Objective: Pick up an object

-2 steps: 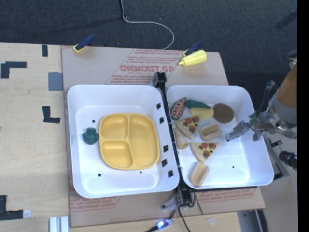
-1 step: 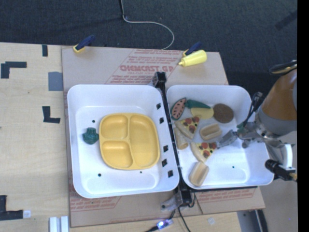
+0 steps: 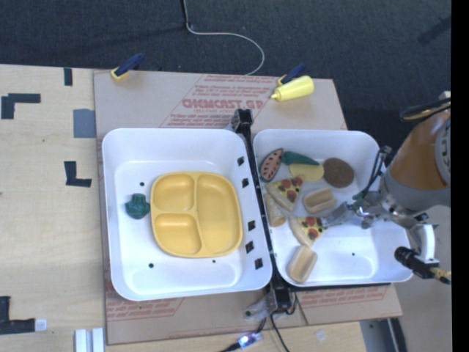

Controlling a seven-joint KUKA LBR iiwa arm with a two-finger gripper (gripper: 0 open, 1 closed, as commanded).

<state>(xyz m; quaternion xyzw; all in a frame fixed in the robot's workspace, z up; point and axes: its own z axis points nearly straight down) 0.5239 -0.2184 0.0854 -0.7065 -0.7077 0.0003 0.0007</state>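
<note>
Toy food items lie in the right bin (image 3: pixel 366 266), clustered in its left half. Watermelon slice (image 3: pixel 270 164) sits at the upper left, just beside the bin's left wall. A yellow corn cob with green husk (image 3: pixel 303 166) lies to its right, and a round brown patty (image 3: pixel 338 171) lies right of the corn. Below these: a pizza slice (image 3: pixel 286 190), a tan bread roll (image 3: pixel 319 199), a second pizza slice (image 3: pixel 307 229) and a tan hot-dog-bun piece (image 3: pixel 301 263) nearest the bin's front edge.

End effector (image 3: pixel 338 215) is low inside the right bin, just right of the second pizza slice and below the bread roll. Fingers are dark and small against the bin floor; cannot tell how far apart they stand or whether anything is between them. The arm (image 3: pixel 418 163), with its orange band, enters over the bin's right wall.

Left bin (image 3: pixel 121 196) holds a yellow divided plate (image 3: pixel 196 213), three compartments, with a small green toy (image 3: pixel 137 207), possibly broccoli, touching its left edge.

Both bins rest on a cardboard sheet (image 3: pixel 212 105) on the counter (image 3: pixel 44 196). A yellow clamp (image 3: pixel 294 88) and a blue-and-yellow clamp (image 3: pixel 127 67) sit at the sheet's far edge.
</note>
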